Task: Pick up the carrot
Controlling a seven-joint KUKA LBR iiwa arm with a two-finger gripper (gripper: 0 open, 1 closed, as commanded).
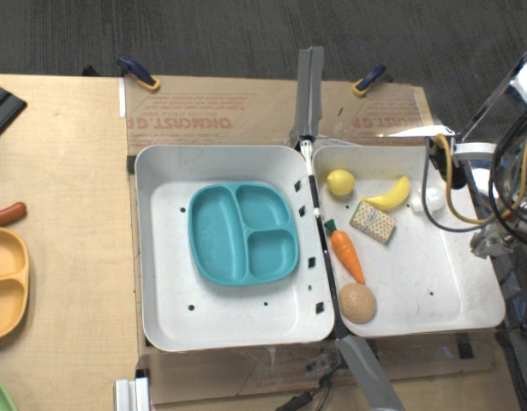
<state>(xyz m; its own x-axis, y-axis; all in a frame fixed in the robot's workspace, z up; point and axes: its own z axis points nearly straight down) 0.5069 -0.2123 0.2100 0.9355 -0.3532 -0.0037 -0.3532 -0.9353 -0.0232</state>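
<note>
The orange carrot lies at a slant in the right bin, close to that bin's left wall, with its green top pointing up-left. Just below its tip rests a round brown ball. Above it sit a patterned block, a yellow lemon and a banana.
The left bin holds a teal divided plate. Cables and arm hardware hang over the right bin's right edge. On the bench at far left are an orange tray and a sausage.
</note>
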